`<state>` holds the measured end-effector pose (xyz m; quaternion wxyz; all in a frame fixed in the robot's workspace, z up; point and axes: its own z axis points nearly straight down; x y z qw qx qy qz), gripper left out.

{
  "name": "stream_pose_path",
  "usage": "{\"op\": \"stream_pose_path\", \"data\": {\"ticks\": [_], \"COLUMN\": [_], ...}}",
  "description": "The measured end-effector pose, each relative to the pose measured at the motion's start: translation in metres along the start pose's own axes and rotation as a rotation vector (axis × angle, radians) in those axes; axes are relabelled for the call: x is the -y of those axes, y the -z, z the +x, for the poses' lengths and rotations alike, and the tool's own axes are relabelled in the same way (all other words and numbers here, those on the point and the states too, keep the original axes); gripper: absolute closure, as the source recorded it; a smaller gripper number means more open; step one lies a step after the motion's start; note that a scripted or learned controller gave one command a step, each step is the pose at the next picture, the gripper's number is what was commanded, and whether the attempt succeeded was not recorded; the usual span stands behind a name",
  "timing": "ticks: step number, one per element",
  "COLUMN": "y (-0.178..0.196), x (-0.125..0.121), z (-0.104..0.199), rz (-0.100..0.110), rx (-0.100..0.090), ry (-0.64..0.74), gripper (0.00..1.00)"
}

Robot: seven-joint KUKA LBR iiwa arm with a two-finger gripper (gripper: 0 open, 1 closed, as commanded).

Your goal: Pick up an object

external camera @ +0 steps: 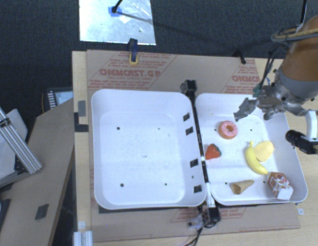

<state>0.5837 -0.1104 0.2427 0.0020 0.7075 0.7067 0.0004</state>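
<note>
Pretty sure I'm driving in a robotics lab: two white bins (143, 147) clipped onto a cardboard-covered bench (169, 68) (aluminium framing (15, 142) alongside).

The grey arm (298, 73) (its orange band showing just above the wrist) reaches in from the right at a slant, its gripper (246, 109) pointing down and leftward, holding nothing.

light: even, fairly bright, from overhead | glare: on the foil sheet (117, 13) beyond the bench (148, 68) | shadows: soft, faint | focus: slightly soft, grainy throughout
</note>
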Motion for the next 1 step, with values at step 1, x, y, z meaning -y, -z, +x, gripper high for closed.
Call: {"op": "stream_pose_path", "data": {"ticks": [1], "y": [0.0670], "x": [0.0124], "z": [0.0378], "rz": [-0.004], "rx": [-0.002], "ry": [0.009], "gripper": [0.00]}}
